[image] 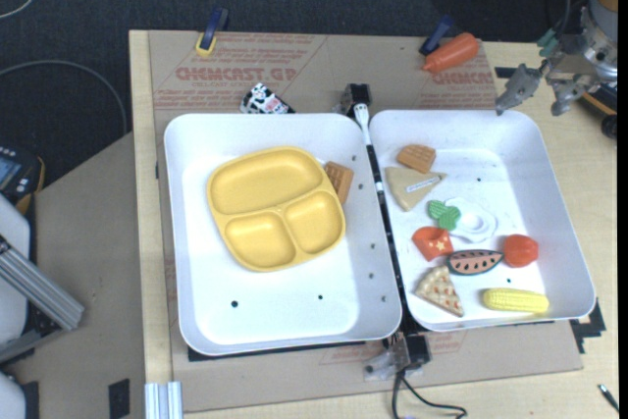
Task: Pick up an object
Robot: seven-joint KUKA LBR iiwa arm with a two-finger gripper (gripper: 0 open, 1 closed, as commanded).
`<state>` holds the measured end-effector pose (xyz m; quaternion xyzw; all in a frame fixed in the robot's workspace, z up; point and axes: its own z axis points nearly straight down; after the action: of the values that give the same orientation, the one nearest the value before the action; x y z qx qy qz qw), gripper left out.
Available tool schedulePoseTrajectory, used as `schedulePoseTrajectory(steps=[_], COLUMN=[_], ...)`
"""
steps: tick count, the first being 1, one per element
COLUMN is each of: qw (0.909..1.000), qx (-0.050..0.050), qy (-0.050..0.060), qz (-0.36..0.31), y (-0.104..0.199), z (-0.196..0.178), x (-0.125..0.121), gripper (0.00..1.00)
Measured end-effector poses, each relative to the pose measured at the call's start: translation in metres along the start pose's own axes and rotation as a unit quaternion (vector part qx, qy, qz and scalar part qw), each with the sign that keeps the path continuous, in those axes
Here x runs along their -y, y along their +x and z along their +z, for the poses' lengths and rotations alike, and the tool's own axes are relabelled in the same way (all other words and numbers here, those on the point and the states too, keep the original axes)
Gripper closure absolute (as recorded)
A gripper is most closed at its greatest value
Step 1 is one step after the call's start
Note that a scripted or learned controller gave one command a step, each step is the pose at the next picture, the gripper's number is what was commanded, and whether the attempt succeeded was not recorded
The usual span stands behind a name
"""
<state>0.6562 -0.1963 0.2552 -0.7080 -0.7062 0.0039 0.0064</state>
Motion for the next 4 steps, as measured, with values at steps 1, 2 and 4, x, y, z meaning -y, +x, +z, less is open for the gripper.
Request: schedulePoseTrajectory(steps=[1, 2, 4], qw=[1.0, 1.0, 1.0], qx=[0.002, 0.001, 0.001], qy=[-0.007, -0.005, -0.004], qz=[-0.001, -0.003, -0.002], y=[0.0, 0.0, -0.005], z=[-0.009, 0.045, 0.141], x=[-0.002, -0.013, -0.014], gripper=[0.0, 0.0, 0.0])
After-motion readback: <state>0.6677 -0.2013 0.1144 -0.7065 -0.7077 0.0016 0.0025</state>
